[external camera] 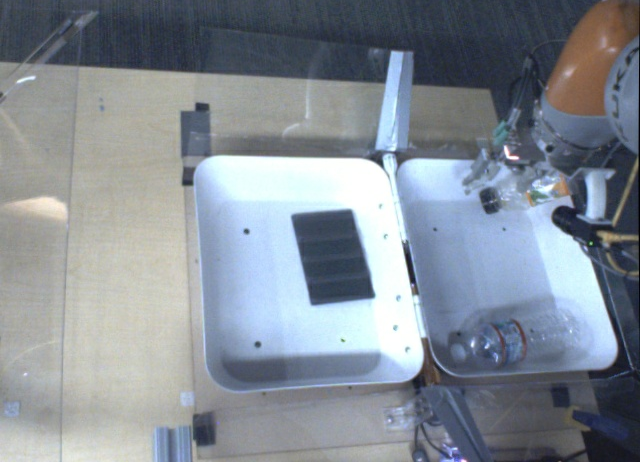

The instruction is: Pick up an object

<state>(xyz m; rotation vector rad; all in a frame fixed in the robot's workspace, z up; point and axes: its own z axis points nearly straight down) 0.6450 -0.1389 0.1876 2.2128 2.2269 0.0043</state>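
Two white bins side by side: black pad [333, 256] flat in left bin [225, 250]; clear bottle [515, 337] lying in right bin [470, 260], near front edge. Gripper [497, 172] over right bin's back corner, well apart from bottle; finger state impossible to tell.

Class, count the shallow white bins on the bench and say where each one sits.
2. One shallow white bin sits on the left, holding a dark ribbed rectangular pad; the other white bin adjoins it on the right, holding a clear plastic bottle.
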